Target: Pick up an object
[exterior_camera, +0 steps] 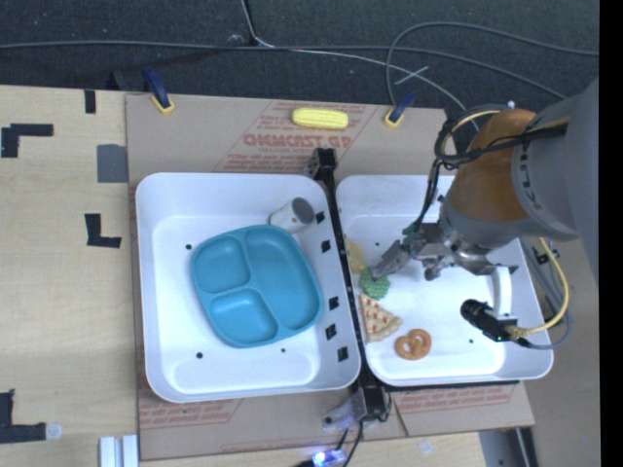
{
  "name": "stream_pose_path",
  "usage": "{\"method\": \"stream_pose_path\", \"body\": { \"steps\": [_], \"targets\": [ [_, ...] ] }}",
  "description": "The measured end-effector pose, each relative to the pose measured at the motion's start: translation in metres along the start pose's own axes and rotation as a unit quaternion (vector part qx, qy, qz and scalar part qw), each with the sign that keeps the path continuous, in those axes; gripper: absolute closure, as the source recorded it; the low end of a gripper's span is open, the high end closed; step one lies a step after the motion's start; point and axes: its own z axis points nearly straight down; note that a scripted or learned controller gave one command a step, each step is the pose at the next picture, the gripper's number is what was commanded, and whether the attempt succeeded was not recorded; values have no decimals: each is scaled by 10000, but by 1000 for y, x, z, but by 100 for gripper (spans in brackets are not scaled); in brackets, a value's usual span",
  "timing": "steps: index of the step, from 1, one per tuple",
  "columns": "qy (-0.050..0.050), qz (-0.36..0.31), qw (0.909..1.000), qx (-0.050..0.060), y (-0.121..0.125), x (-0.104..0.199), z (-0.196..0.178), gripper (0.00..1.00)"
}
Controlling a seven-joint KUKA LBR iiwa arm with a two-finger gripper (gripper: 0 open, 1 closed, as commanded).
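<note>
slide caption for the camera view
Gripper reaching toward green toy in right bin; blue divided plate in left bin.

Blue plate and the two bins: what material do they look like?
Blue plate: looks like moulded plastic, matte to satin; uniform colour, rounded compartment ridges, soft highlights. Left bin and right bin: probably thin formed plastic, smooth white, with rounded corners and a mild sheen. Not certain from this view.

Two shallow white plastic bins are sitting side by side on the worktop, the left bin [156,290] and the right bin [526,358]. The left is holding one blue three-compartment plate [255,285] and one small white cup [292,214]. The right is holding one green leafy toy [376,286], one triangular pizza-slice toy [378,316] and one brown pretzel toy [413,343]. One yellow corn-cob toy [319,118] is lying near the worktop's far edge.
</note>
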Motion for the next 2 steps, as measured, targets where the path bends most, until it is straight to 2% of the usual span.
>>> {"method": "stream_pose_path", "body": {
  "steps": [1,2],
  "targets": [
    [13,5,10000,-71,4,2,31,0],
    [10,-12,10000,-58,3,3,22,100]
  ]
}}
